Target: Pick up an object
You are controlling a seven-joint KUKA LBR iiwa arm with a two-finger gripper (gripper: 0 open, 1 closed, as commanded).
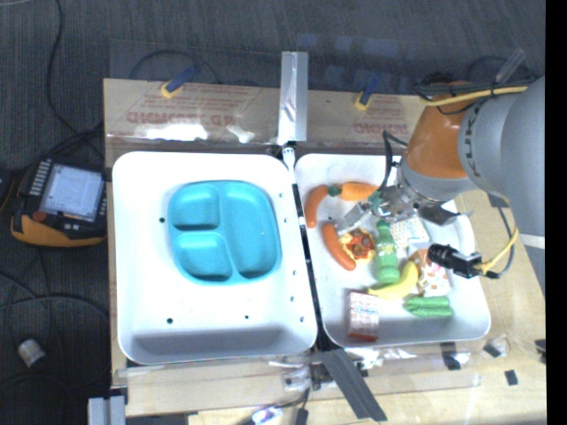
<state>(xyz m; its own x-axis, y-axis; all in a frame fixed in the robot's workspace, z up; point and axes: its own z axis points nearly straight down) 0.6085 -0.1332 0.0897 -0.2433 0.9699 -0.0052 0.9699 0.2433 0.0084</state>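
My gripper (pixel 376 209) is down in the right bin (pixel 474 321), right over the heap of toy food. I cannot tell if it is grabbing anything, because my wrist hides that part. So I think the job is not done yet: nothing is lifted up that I can see, and the picking is still to do.

Just under me, at about 6 o'clock, stands a green bottle (pixel 386 257). At 8 o'clock from me is a little sausage (pixel 337 246), touching a red and yellow thing I cannot name. At 10 o'clock lies a carrot (pixel 354 190), and beside it an orange pepper (pixel 315 204). Farther down at 6 o'clock are a yellow banana (pixel 400 283), a green bean pod (pixel 428 305) and a small pink box (pixel 363 315).

Any of these could be the thing to pick up. They sit very close and touch each other.

Far off at 9 o'clock is the left bin (pixel 146 326). It holds a blue plate (pixel 223 230) with three parts, and no food is in them.
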